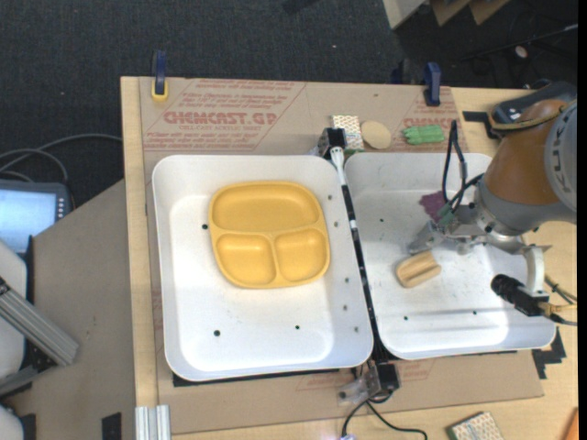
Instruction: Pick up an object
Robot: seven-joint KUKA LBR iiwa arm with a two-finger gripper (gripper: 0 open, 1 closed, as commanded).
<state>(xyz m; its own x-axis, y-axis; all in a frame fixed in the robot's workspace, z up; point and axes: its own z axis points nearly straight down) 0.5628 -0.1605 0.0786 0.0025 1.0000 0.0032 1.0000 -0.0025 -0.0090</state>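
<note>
A tan, bread-like block [417, 269] lies in the right white bin [459, 333], near its left side. My gripper [437, 236] hangs low over that bin, just above and to the right of the block, and its tip is close to the block. A small purple object [431, 203] sits behind the gripper, partly covered by cables. The grey arm [523, 177] with its orange band comes in from the right and hides the bin's right part.
The left bin [183, 319] holds a yellow divided plate [269, 233]. On the bench behind the bins lie a round tan piece [375, 134] and a green piece [424, 136]. Blue clamps [160, 66] grip the board's back edge. A black part [516, 296] sticks out low on the arm.
</note>
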